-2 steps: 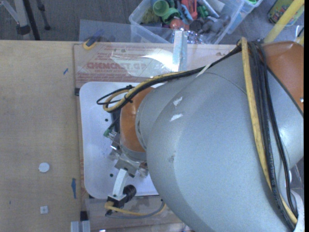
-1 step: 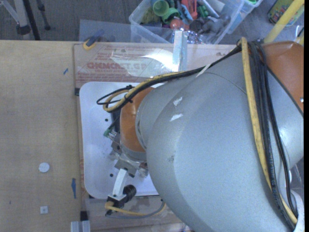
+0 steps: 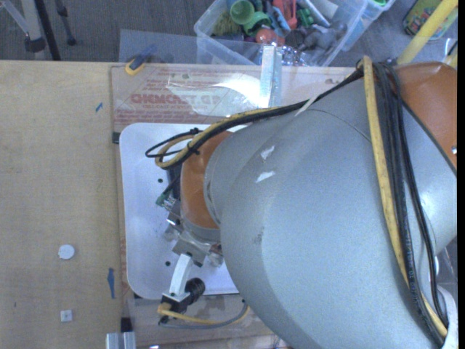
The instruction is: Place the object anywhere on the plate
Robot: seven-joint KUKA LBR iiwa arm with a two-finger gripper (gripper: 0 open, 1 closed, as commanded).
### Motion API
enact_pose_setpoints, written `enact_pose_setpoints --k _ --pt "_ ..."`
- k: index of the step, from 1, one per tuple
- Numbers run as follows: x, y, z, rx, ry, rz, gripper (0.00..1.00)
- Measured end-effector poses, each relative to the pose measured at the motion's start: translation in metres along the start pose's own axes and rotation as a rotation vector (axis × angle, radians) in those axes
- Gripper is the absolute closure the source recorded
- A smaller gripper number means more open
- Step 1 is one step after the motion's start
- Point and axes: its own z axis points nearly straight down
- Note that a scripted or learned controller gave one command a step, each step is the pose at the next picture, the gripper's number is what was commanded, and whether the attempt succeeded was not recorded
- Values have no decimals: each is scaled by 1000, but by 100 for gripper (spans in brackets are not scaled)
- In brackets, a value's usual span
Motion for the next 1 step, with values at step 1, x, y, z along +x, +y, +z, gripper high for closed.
enact_pose_setpoints --k 1 --pt "0 0 0 0 0 0 0"
